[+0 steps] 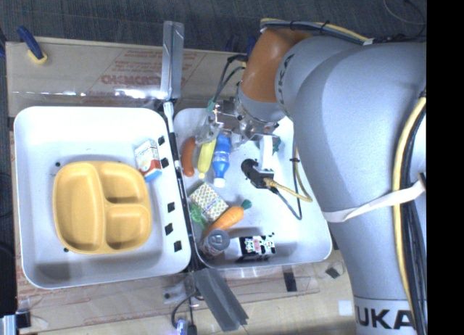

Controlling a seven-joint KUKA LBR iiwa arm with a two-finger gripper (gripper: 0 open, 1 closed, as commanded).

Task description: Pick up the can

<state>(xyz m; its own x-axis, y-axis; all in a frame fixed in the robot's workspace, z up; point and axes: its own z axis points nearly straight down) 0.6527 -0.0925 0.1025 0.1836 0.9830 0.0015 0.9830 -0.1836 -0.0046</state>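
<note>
The can (216, 241) stood against the right bin's (313, 233) near wall, crowded by a carrot (228, 219) and a black-and-white toy (257, 246), while the gripper (230, 125), its state unreadable, hung over the far end near a blue bottle (221, 156).

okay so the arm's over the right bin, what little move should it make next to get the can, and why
Probably shift the gripper toward the bin's near edge. It hangs at the far end, above the blue bottle, while the can stands upright in the near corner beside the carrot, still untouched.
</note>
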